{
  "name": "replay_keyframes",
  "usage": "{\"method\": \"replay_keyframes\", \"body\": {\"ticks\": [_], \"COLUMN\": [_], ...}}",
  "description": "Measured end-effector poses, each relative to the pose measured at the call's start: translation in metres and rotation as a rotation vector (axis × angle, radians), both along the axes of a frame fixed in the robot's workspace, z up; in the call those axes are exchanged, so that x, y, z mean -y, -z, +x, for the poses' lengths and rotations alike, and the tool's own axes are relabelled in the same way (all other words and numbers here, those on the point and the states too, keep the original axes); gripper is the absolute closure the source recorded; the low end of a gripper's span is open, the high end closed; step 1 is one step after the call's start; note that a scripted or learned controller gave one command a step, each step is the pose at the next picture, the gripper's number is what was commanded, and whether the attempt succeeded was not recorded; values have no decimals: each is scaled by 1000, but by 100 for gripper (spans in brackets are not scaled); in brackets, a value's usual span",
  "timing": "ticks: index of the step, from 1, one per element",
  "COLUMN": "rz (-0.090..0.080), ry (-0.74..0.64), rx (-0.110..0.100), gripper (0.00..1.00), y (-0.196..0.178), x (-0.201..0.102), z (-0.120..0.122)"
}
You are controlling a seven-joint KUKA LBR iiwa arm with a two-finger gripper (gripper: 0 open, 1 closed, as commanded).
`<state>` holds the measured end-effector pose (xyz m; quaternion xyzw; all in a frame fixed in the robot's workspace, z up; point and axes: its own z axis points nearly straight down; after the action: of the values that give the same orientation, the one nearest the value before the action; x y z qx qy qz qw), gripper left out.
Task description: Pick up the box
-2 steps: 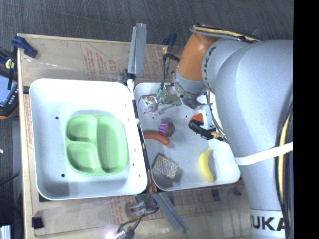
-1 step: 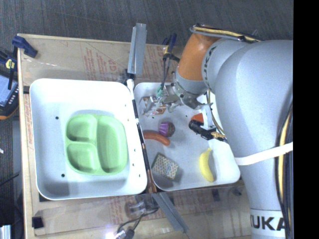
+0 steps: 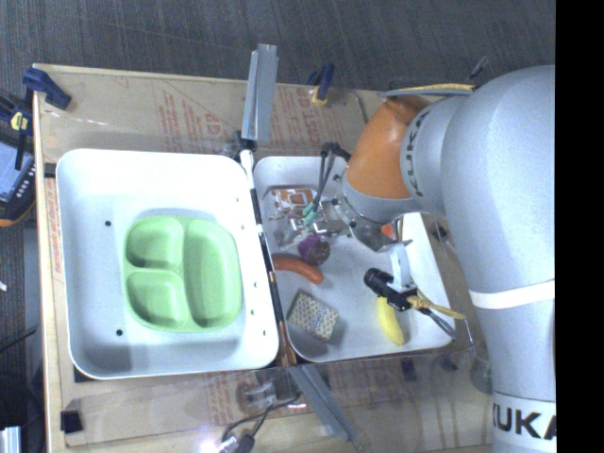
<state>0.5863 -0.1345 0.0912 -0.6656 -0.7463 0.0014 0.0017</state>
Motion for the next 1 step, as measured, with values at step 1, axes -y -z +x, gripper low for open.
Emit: {"method": "replay_keyframes", "body": {"ticks": [1], "rz": [0], "ry": [-8], "rx": [3], "gripper": [0], "y": [-57], "x": [5], "z": [30]}}
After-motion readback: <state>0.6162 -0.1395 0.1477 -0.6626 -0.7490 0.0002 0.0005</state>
